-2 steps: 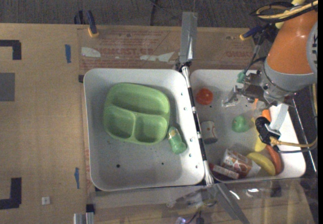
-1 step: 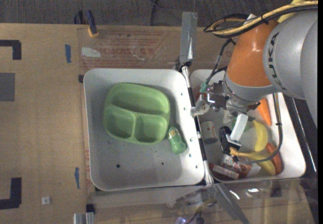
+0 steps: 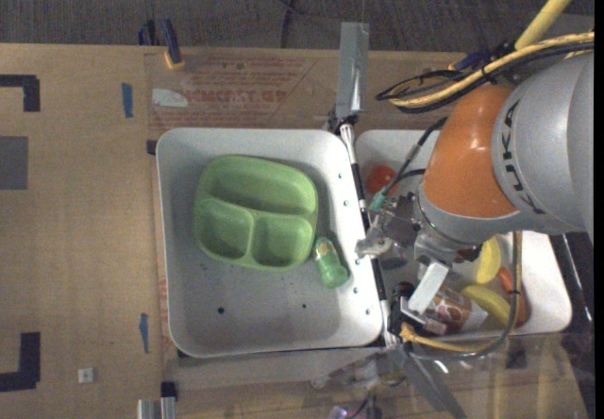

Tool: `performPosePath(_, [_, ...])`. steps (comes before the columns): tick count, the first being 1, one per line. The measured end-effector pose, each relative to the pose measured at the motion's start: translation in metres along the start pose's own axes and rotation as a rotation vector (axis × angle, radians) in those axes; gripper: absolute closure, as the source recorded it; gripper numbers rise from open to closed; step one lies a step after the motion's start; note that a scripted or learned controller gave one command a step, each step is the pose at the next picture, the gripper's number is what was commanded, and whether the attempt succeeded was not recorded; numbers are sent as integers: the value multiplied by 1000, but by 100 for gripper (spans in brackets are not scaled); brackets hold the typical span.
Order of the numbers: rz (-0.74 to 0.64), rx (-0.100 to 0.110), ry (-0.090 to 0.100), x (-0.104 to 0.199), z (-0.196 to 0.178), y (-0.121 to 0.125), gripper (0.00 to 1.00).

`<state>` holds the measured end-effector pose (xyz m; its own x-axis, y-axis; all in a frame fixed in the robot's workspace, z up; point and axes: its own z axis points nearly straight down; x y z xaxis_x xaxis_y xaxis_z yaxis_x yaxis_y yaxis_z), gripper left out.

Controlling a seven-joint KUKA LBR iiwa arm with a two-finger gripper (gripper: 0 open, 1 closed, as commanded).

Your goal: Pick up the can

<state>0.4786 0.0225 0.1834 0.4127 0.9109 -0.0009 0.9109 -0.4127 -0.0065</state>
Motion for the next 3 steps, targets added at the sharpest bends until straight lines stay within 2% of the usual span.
performPosePath(1, [226, -5, 0, 29, -21, 4, 0])
performPosePath(2, [224, -4, -1, 30, -30, 5, 100])
performPosePath(3, [224, -4, -2, 30, -30, 4, 0])
